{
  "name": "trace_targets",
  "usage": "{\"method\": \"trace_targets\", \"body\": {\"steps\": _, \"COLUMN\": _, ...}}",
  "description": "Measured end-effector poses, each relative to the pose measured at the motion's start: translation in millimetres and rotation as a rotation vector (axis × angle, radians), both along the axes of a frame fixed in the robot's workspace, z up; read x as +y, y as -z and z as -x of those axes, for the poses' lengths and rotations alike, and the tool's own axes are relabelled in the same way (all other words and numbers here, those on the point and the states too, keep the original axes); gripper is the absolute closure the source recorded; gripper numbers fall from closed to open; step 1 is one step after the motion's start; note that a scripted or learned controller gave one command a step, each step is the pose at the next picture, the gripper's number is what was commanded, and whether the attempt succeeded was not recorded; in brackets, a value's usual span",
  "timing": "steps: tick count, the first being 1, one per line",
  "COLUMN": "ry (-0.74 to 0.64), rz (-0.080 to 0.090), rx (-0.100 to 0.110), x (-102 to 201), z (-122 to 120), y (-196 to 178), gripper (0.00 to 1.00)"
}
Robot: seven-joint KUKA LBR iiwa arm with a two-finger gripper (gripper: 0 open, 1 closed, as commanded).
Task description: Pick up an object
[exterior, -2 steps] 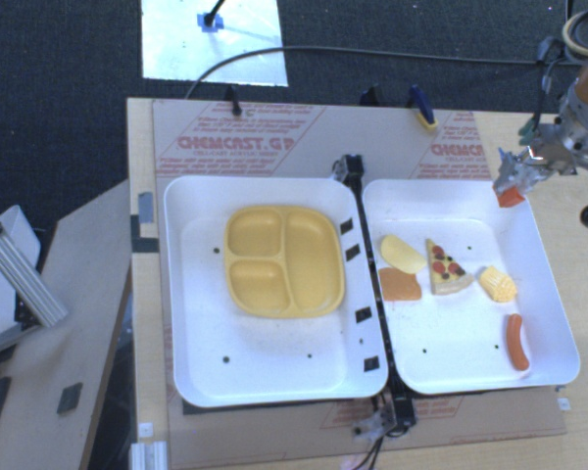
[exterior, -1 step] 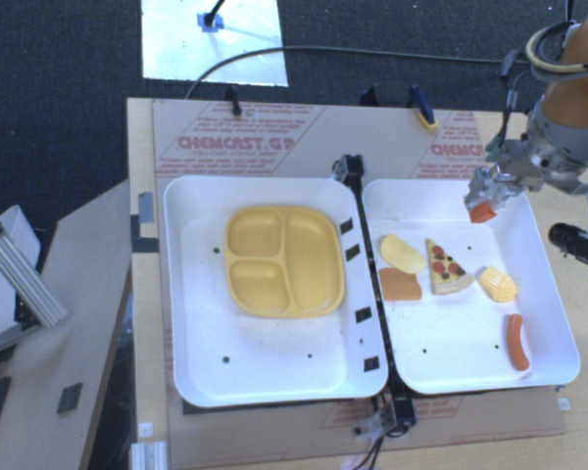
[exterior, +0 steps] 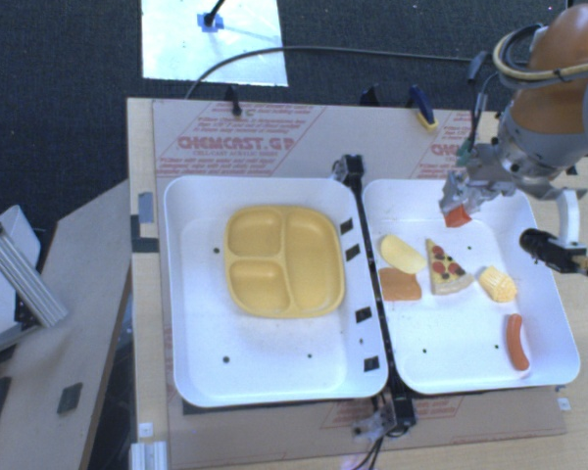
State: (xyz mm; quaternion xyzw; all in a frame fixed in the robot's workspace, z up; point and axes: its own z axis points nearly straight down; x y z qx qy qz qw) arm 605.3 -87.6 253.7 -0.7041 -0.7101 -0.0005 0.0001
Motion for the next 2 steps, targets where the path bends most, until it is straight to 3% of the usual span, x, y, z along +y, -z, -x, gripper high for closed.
{"method": "trace_targets", "body": {"steps": 2, "ry": -0.001, "rz": -0.001, "rx": 0.002, "x": 98.7, "z": 23.7, "y": 17.4, "gripper": 1.0}}
